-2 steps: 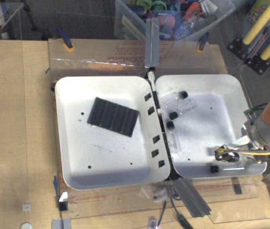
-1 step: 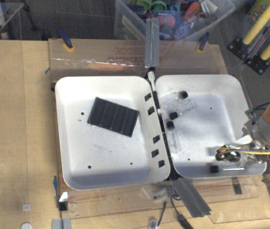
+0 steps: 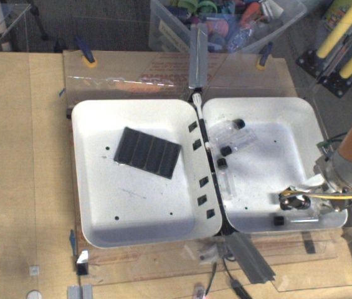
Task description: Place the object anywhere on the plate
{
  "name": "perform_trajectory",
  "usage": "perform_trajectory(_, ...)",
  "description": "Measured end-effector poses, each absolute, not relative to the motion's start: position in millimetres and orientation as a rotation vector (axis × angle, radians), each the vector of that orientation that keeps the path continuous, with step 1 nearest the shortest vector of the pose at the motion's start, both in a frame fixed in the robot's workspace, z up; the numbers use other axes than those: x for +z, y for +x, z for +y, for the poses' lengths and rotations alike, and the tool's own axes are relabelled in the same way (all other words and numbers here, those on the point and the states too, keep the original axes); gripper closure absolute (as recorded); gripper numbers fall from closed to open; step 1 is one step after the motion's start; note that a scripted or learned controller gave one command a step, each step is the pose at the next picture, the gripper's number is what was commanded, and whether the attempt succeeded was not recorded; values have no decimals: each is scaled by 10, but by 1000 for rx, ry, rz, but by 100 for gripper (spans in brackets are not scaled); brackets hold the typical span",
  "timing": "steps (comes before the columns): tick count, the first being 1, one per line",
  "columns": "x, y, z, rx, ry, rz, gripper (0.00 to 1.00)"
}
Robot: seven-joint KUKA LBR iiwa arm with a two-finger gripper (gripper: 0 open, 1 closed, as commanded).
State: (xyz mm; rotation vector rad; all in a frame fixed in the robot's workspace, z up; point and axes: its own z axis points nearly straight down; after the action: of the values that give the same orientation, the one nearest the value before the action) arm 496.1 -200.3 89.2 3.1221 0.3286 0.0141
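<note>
Two white bins [image 3: 82, 167] sitting on the bench
Dark ribbed plate [image 3: 147, 152] lying flat in the left one; gripper [image 3: 295, 199] hovering well right, jaws — can't tell.

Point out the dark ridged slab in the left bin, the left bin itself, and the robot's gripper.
slab [image 3: 147, 152], camera view, middle of its ridged top.
left bin [image 3: 101, 198], camera view, bare floor near the front.
gripper [image 3: 294, 199], camera view, its tip low in the right bin.
</note>
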Motion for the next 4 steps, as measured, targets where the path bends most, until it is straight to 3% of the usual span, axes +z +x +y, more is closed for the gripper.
perform_trajectory(1,896,4931,-2081,27,3140,343,100)
perform_trajectory(2,890,5166,-1803,9,3121,319,100)
perform_trajectory(3,918,4889,-1075,42,3118,345,100)
perform_trajectory(4,912,4879,-1183,37,3122,323,100)
